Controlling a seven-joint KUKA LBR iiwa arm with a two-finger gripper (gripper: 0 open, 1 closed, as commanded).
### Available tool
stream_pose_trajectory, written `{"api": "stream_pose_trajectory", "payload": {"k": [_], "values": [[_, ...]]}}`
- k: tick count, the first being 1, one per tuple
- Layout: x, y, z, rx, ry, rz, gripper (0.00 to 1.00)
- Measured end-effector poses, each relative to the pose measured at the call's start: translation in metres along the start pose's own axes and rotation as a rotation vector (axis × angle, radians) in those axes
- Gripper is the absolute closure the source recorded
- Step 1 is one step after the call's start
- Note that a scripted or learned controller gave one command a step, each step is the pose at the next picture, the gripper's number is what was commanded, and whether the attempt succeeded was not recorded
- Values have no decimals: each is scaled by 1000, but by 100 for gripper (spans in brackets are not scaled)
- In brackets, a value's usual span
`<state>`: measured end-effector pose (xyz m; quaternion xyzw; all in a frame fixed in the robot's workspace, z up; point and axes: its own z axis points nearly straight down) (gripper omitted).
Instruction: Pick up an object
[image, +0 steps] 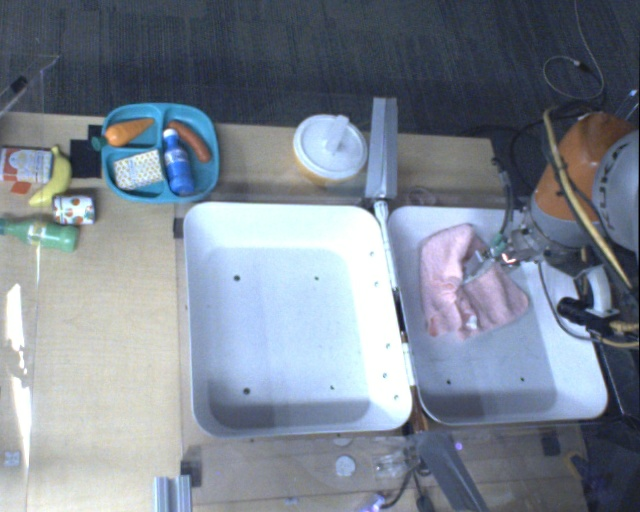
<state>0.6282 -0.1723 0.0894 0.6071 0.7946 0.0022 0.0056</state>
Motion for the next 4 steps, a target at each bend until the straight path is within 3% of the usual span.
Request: {"api": "stream_pose_trajectory", "payload": {"k": [1, 2, 3, 4], "values": [[-4, 28, 1, 2, 2, -159, 0], [-3, 32, -12, -5, -1, -163, 100], [71, 59, -98, 2, 4, -279, 100], [72, 62, -109, -2, 2, -284, 100]]}}
